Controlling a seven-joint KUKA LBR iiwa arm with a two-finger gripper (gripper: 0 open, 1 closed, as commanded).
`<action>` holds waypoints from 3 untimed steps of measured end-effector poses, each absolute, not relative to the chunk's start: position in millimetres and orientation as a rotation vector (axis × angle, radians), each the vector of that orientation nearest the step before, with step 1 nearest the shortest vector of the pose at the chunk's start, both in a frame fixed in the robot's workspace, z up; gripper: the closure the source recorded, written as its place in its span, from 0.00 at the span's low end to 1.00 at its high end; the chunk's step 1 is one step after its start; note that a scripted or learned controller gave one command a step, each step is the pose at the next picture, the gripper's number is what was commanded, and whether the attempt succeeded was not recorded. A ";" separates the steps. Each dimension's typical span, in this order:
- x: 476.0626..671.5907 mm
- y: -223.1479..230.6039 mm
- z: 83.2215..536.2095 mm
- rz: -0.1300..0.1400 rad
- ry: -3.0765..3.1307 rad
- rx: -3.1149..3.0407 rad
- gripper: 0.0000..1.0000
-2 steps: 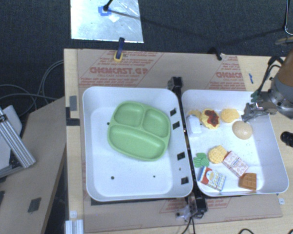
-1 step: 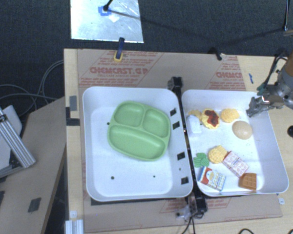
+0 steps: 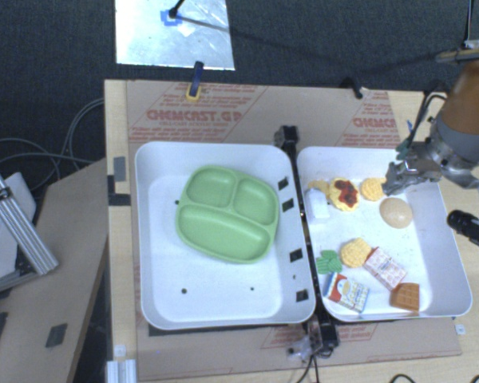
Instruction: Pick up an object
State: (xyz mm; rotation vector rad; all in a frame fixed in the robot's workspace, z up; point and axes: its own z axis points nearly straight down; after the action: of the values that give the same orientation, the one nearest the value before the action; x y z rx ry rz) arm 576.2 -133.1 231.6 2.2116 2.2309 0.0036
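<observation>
Camera view: worktop (image 3: 247, 106) covered with printed cardboard, two white bins side by side on it. Left bin (image 3: 156, 214) is occupied by a green divided plate (image 3: 227, 214). Right bin (image 3: 447, 246) is scattered with small toy food: beige egg (image 3: 396, 212), round yellow cookie (image 3: 372, 188), red-topped piece (image 3: 344, 193), second cookie (image 3: 354, 252), wrapped packets (image 3: 385, 266), brown piece (image 3: 405, 296), green piece (image 3: 329, 262). Arm (image 3: 467, 126) is seen at right, jaws (image 3: 401, 175) low over the bin's far side, just beside the egg and cookie. Jaw state cannot be told.
</observation>
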 end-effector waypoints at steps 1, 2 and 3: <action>551.3 -75.0 225.3 0.002 2.233 2.212 1.00; 540.2 -38.8 221.1 0.002 2.232 2.213 1.00; 524.4 -50.4 223.9 0.000 2.222 2.220 1.00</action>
State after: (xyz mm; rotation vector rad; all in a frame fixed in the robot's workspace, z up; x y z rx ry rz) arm 524.4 -50.4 223.9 2.2203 2.2222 0.0000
